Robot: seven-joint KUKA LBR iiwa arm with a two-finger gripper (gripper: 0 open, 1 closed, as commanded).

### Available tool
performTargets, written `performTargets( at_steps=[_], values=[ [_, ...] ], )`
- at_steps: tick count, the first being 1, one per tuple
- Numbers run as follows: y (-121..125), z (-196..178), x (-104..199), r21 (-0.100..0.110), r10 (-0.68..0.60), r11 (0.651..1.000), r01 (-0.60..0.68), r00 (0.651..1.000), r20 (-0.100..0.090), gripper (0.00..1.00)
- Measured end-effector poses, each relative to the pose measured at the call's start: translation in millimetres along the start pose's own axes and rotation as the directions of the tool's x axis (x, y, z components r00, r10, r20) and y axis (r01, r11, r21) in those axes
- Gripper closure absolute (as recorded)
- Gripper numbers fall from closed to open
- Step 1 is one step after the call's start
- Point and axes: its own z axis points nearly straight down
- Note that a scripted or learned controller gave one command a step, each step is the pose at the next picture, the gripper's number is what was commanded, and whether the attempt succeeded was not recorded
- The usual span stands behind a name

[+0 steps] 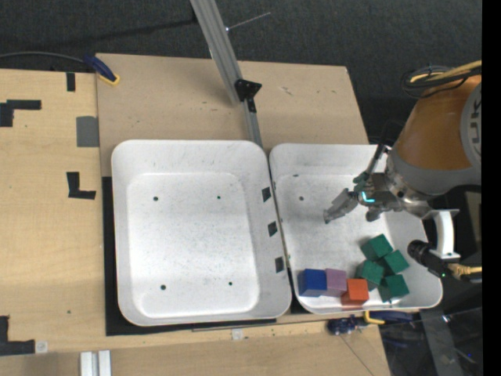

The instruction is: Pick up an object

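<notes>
Orange block (357, 290) below; arm slants left, claw (338, 208) state unclear.

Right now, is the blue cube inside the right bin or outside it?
Inside. The blue cube lies on the right bin floor near its front wall, beside the purple cube.

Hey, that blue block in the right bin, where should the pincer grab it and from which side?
Probably straight down from above. The blue block sits by the right bin's left wall with a purple block touching its right face, so those two sides look blocked. The faces toward the bin's middle and near rim look freer; the pincer should close across those.
</notes>
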Motion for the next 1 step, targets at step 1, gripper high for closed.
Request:
performTargets(
  at_steps=[1],
  values=[
    [0.9,-2.3,-0.1,-0.004,-0.001,1.000,0.001,1.000,0.001,0.00]
  ],
)
